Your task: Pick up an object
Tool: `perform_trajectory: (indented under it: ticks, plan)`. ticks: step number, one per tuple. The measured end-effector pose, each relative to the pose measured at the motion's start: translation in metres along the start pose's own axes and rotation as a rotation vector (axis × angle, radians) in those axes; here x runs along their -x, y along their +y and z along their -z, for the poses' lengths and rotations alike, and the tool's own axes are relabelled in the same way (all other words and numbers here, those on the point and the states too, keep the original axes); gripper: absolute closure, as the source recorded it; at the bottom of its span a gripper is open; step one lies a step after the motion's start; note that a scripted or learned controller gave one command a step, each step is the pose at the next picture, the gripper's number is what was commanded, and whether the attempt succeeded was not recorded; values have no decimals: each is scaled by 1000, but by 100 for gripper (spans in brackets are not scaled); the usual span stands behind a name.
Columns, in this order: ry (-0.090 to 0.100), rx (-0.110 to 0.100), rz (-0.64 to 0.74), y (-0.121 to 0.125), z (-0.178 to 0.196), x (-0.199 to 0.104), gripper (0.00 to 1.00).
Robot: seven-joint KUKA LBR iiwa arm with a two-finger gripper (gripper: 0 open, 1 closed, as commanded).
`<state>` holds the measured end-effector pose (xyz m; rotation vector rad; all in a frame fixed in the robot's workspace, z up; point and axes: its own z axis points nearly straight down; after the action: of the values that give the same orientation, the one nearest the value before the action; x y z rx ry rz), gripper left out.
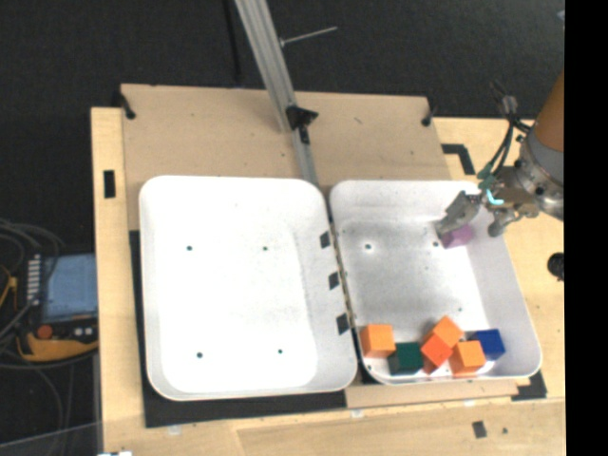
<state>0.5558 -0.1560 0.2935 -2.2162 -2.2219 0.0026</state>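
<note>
From my remote station I read the gripper (478, 216) at the upper right of the right bin (408, 283), reaching in from the right edge of the view. Its two fingers are spread apart: one finger (456, 215) slants down and left into the bin, the other sits nearer the bin's right rim. A small purple block (459, 237) lies just below the left finger, touching or almost touching its tip; I cannot tell whether there is contact. The block is not clamped between the fingers, so I log the gripper as open and holding nothing. The remaining objects are grouped along the near wall of the right bin, well apart from the gripper: an orange cube (379, 338) at the left of the group, a dark green block (408, 357) just beside it, a tilted orange-red block (441, 341) next, a second orange cube (467, 356) against it, and a blue cube (490, 342) at the right end. The left bin (237, 283) sits directly alongside the right bin, their inner rims meeting. An aluminium rail (271, 60) runs from the top of the view down to the junction of the two bins.
</note>
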Motion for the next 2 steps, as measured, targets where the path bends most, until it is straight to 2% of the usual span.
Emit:
perform_trajectory:
  ticks: [1, 2]
  plan:
    - [0, 5, -1, 1, 2, 0, 0]
    - [-3, -2, -4, -1, -61, 3, 0]
